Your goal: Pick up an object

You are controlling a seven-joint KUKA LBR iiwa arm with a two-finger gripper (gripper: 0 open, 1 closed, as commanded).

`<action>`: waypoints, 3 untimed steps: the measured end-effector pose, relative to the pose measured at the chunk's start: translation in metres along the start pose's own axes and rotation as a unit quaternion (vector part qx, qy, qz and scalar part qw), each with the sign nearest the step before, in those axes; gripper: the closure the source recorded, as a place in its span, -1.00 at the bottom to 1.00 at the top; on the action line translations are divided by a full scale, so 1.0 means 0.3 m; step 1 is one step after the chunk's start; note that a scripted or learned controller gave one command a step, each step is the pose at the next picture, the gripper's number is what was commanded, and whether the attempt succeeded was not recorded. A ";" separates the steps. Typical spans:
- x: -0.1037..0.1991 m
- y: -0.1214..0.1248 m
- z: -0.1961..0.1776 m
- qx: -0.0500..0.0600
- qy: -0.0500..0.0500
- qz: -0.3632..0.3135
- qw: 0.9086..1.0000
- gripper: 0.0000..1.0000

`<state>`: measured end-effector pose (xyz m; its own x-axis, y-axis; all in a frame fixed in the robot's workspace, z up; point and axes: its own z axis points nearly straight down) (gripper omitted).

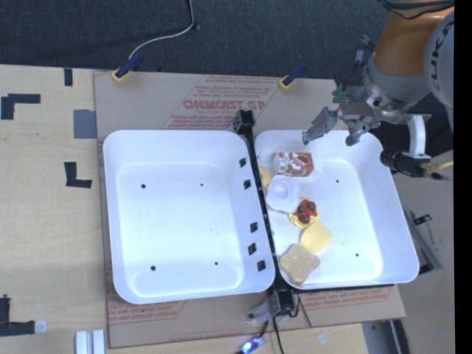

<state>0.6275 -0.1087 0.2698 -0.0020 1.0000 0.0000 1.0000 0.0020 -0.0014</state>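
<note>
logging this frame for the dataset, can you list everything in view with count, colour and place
white bins: 2, white, side by side on the cardboard sheet
bread slice: 1, tan, near front edge of the right bin
yellow piece: 1, pale yellow, just behind the bread slice
red item: 1, red with dark spots, middle of the pile
white round item: 1, white, beside the divider in the right bin
packet: 1, brown and white, back of the pile
clamps: 2, blue and yellow, back corners of the cardboard
cable: 1, white, on dark floor behind
arm: 1, orange and grey, upper right
tool: 1, grey, open, above the right bin's back edge
</note>
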 end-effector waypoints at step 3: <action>-0.048 -0.462 0.554 0.002 0.001 0.000 1.000 1.00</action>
<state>0.4887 -0.1234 0.1039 -0.0010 1.0000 0.0029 1.0000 0.0010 -0.0056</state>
